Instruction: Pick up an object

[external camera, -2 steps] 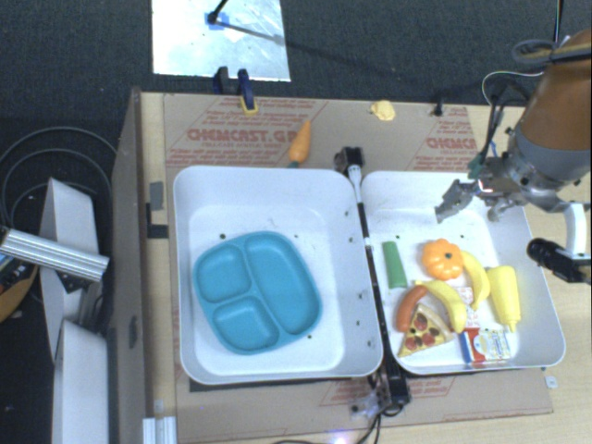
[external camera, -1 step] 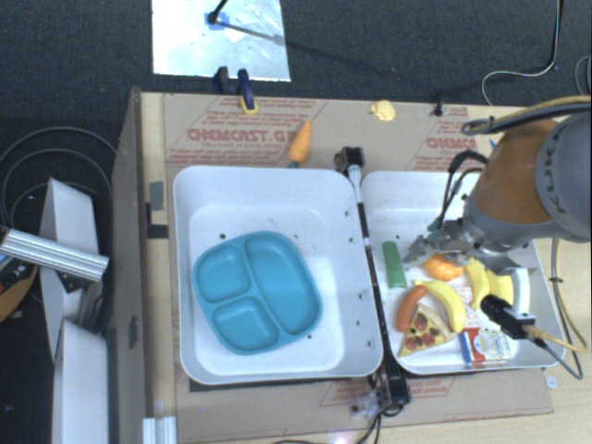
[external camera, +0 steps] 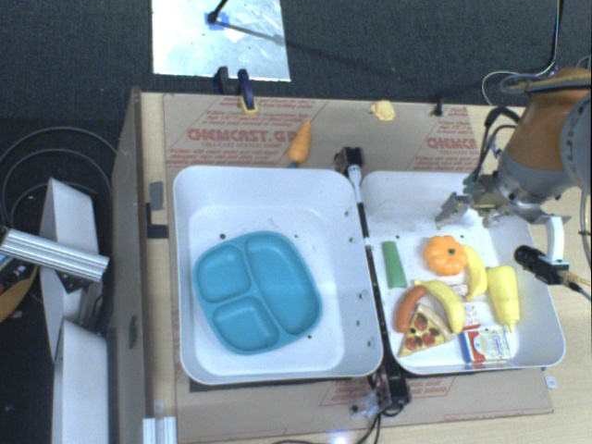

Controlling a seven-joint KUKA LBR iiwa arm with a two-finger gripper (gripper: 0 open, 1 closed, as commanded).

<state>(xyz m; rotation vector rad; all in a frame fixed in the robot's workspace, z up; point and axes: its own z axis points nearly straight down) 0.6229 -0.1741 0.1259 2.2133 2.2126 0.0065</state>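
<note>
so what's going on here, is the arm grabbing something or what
The robot arm reaches in over the right bin, its gripper hovering above a bare patch near the back. Nothing shows between its fingers. The toy food lies nearer the front: an orange pumpkin, bananas, a pizza slice, a green stick and a yellow bottle. The left bin holds a blue divided plate.

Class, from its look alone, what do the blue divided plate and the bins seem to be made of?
Blue divided plate: likely moulded plastic, matt, with one even colour and soft rounded compartment edges. Bins, left and right: probably thin white plastic, slightly glossy, with smooth rounded rims.
</note>
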